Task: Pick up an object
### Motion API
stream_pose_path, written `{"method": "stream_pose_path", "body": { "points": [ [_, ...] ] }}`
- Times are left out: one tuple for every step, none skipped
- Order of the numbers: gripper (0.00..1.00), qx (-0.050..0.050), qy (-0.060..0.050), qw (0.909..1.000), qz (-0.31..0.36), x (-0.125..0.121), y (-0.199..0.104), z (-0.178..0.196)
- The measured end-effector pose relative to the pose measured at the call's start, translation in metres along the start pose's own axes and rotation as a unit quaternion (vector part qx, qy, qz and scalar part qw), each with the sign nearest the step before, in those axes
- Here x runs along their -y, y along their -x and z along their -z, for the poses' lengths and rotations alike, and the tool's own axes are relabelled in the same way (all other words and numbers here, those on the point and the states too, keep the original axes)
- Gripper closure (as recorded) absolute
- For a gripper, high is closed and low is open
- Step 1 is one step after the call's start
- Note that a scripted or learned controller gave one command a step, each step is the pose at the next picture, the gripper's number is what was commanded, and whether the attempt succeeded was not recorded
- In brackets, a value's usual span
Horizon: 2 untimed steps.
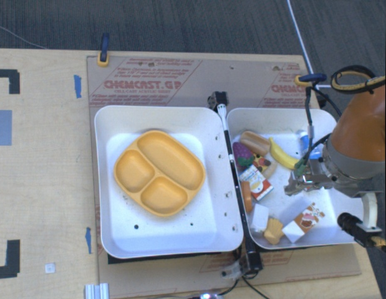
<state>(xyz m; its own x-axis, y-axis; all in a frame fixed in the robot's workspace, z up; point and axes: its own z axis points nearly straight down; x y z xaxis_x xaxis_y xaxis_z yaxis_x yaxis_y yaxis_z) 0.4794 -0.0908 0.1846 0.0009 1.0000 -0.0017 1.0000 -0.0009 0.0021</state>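
Pretty bright, even light from overhead, no harsh shadows anywhere. The two shallow white plastic bins [105, 185] come out nearly blown out, so their walls lose detail. The yellow three-compartment plastic tray [159, 172] has soft sheen and only faint shading in its wells. A thin dark shadow sits under the bins' near edge. Overall it's a bit soft and low-res; small toys in the right bin blur together.

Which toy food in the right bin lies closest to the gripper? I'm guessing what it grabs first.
The yellow banana, lying just left of the gripper. The hot dog, purple grapes and cheese wedge all lie farther away.
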Motion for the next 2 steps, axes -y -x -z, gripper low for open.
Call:
{"method": "stream_pose_path", "body": {
  "points": [
    [1.00,0.000,0.000,1.0000,0.000,-0.020,0.014,-0.021],
    [1.00,-0.001,0.000,1.0000,0.001,-0.019,-0.077,0.000]
  ]
}}
